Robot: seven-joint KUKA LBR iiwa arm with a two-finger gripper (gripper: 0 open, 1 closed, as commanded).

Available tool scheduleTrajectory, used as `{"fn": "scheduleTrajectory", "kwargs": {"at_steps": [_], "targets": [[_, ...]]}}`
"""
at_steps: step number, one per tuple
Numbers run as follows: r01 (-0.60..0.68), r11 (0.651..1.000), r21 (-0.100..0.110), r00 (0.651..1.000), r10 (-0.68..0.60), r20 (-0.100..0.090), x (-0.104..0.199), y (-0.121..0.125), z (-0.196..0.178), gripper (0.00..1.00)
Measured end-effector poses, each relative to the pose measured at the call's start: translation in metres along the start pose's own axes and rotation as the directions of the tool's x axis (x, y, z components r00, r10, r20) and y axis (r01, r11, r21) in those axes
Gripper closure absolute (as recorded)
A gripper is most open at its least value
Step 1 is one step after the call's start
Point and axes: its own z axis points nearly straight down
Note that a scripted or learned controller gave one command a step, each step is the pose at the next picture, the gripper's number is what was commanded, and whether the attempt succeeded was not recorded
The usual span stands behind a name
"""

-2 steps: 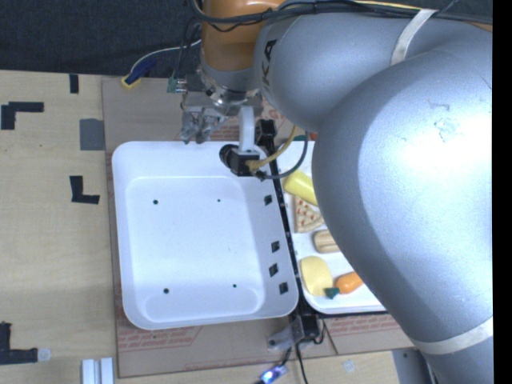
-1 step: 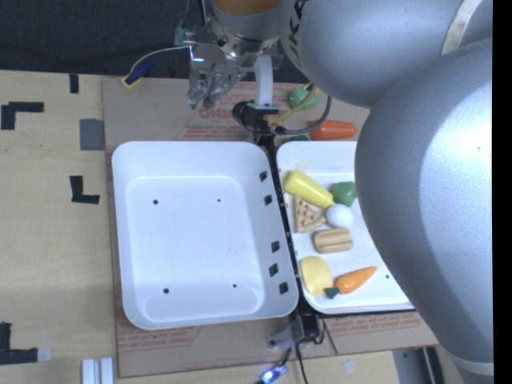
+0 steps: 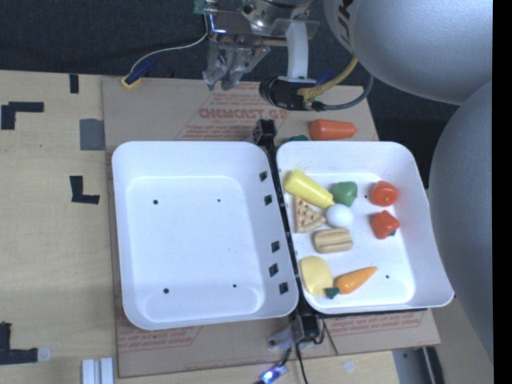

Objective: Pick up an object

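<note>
Objects for picking are gathered in the right-hand bin (image 3: 416, 174) at centre right of the frame: a yellow corn cob (image 3: 308, 188), a green pepper (image 3: 345, 192), a white egg (image 3: 340, 215), a waffle wedge (image 3: 306, 213), a bread roll (image 3: 333, 241), a tomato (image 3: 383, 193), a red pepper (image 3: 384, 225), a yellow block (image 3: 315, 276) and a carrot (image 3: 354, 279). A second carrot (image 3: 332, 130) is seen on the counter (image 3: 48, 238) just above that bin, while the left-hand bin (image 3: 192, 230) lies alongside. The end effector (image 3: 227, 72) is placed at upper centre, above both bins, with nothing gripped; whether it is released or clenched cannot be told.
</note>
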Motion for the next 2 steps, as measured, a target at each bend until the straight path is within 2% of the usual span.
{"fn": "scheduleTrajectory", "kwargs": {"at_steps": [1, 2], "targets": [[0.002, 1.000, 0.003, 1.000, -0.002, 0.000, 0.001, -0.071, -0.084, 1.00], [0.000, 1.000, 0.009, 1.000, 0.000, 0.003, -0.006, -0.119, -0.101, 1.00]]}}
